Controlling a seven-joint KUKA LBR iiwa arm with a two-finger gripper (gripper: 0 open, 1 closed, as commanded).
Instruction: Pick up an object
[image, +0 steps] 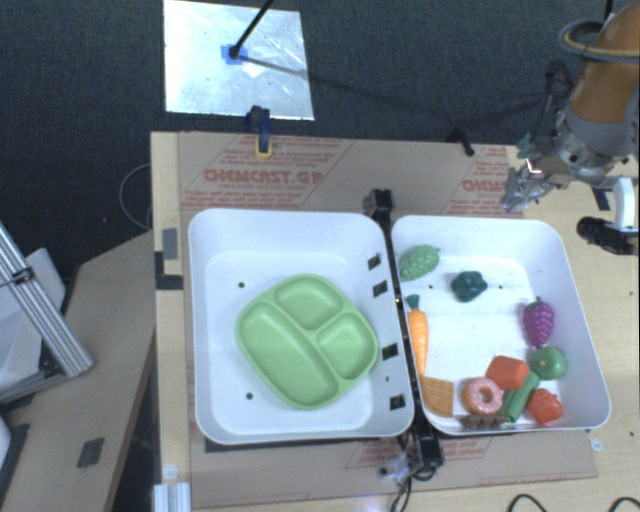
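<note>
The right bin (560, 250) holds several toy foods: a light green lumpy vegetable (419, 262), a dark green broccoli (468, 286), a carrot (417, 338), purple grapes (538, 321), a green apple (546, 362), a pink donut (484, 396), a cracker (436, 394), and red and orange pieces (508, 371) near the front right corner. My gripper (519, 190) hangs from the orange-banded wrist (600, 90) above the bench just behind the right bin's back rim, apart from all the toys. Nothing shows between its fingers.
The left bin (215, 300) contains a green divided plate (306, 340). A black clip divider (381, 205) joins the two bins. A cardboard sheet (300, 175) lies under them, with a shiny panel (238, 60) behind.
</note>
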